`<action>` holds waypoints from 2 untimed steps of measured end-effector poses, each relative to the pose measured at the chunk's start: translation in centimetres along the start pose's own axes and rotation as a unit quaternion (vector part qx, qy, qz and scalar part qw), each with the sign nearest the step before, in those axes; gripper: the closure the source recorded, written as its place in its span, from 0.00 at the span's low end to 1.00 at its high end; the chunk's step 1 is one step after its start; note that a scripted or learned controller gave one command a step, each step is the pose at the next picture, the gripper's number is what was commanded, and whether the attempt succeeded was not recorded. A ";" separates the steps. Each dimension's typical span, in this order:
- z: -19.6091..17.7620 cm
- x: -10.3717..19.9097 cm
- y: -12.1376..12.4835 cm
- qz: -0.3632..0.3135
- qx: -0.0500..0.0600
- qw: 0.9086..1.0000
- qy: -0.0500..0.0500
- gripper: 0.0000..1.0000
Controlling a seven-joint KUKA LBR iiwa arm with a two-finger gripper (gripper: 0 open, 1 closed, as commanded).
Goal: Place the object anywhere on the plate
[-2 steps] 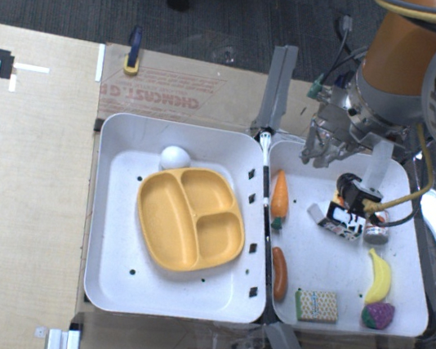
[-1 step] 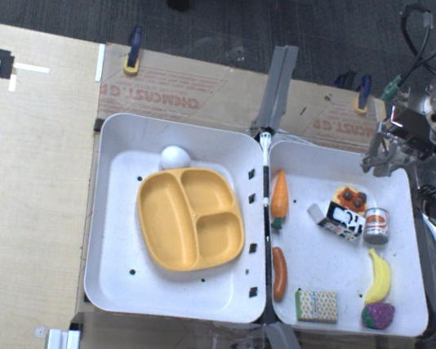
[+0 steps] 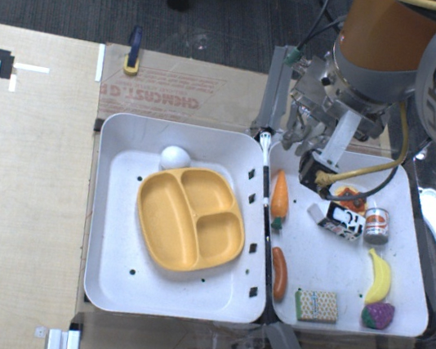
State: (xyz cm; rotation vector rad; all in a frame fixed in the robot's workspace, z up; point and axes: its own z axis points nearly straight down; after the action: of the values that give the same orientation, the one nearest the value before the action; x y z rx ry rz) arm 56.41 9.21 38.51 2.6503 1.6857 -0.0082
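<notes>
A yellow plate (image 3: pixel 191 219) with three compartments lies in the left bin (image 3: pixel 103 217), and nothing rests on it. A white ball (image 3: pixel 175 157) sits in that bin, just beyond the plate's far rim. My gripper (image 3: pixel 294 139) hangs over the far left corner of the right bin (image 3: pixel 417 244), above the divider between the bins. An orange carrot (image 3: pixel 280 197) lies just below it, along the right bin's left wall. Nothing shows between the gripper and the bin floor.
The right bin also holds a brown sausage (image 3: pixel 278 272), a black-and-white carton (image 3: pixel 343 221), a small can (image 3: pixel 376 225), a banana (image 3: pixel 380 277), purple grapes (image 3: pixel 377 315) and a green-edged cracker box (image 3: pixel 317 305). A yellow-and-blue clamp (image 3: pixel 132 57) stands behind the left bin.
</notes>
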 end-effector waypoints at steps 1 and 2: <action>-3.7 -6.4 -2.7 0.001 0.000 1.000 0.000 1.00; -5.5 -13.0 -1.8 0.133 0.000 0.991 0.001 1.00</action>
State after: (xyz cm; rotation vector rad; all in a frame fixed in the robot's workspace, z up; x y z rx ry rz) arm 49.27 -1.75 44.10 2.8509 1.3165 -0.0056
